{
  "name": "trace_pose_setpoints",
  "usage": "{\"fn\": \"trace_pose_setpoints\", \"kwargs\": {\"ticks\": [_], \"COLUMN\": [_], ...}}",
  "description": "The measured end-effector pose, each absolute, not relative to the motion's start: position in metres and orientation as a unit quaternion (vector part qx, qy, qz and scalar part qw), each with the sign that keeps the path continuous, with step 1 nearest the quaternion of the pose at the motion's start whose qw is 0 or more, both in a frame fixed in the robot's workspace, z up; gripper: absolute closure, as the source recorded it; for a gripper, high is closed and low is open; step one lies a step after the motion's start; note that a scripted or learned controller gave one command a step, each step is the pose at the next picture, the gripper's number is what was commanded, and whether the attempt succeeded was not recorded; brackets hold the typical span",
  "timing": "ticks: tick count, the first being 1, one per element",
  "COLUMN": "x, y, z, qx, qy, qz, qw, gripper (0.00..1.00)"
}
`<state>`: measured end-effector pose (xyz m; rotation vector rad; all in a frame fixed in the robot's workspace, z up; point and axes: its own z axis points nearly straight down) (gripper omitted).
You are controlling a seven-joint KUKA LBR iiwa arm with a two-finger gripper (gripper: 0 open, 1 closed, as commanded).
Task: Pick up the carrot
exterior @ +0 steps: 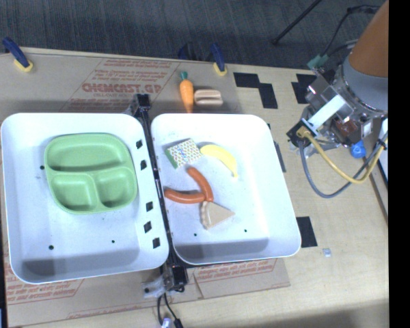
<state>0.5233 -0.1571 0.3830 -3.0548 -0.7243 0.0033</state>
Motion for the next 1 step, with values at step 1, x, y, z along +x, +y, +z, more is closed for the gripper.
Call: {"fn": "trace_pose_setpoints", "kwargs": {"ticks": [1], "x": [0.4920], "y": [-0.0891], "z": [0.2617], "qx": [-0.977], "qy": [-0.213], "qz": [0.0029], "qw": [0.002], "gripper": [1.00]}}
